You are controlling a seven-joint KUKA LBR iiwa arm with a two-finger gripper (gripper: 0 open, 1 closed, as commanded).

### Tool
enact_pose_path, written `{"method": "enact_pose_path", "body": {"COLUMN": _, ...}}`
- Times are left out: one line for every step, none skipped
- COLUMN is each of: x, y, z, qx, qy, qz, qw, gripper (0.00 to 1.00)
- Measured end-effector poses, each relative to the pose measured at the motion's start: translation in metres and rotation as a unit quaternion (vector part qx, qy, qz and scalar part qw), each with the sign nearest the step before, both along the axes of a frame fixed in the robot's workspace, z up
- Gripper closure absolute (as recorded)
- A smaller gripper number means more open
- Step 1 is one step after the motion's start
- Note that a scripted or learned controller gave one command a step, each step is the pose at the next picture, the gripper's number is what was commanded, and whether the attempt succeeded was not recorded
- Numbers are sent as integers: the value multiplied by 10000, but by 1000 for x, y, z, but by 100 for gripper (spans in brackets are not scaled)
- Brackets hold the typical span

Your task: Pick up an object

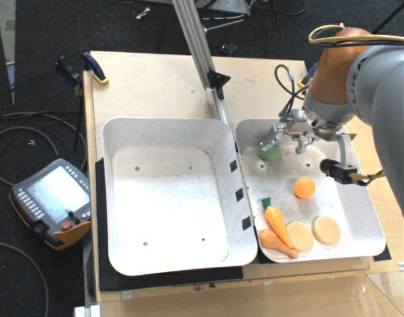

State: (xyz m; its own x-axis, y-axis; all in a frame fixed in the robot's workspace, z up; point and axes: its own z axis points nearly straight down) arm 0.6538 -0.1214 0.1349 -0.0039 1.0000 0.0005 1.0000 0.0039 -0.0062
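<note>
My gripper (285, 141) hangs low over the back of the right bin (360, 207), its two fingers spread open. A small green object (270, 152) lies on the bin floor just under the left finger (270, 138), not between the two. Nothing is held. Farther forward in the same bin lie an orange ball (305, 188), a carrot (278, 222), a tan-orange piece (273, 242) and two pale round discs (299, 235) (326, 230).
The left bin (122, 144) sits beside the right one, their walls meeting along a ridge with black clips (239, 193). A slanted metal pole (195, 38) ends near the bins' back junction. A teach pendant (53, 200) rests off the bench at left.
</note>
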Motion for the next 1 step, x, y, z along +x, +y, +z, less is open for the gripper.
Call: {"method": "enact_pose_path", "body": {"x": -1, "y": 1, "z": -42, "qx": -4, "qy": -15, "qz": -3, "qw": 10000, "gripper": 0}}
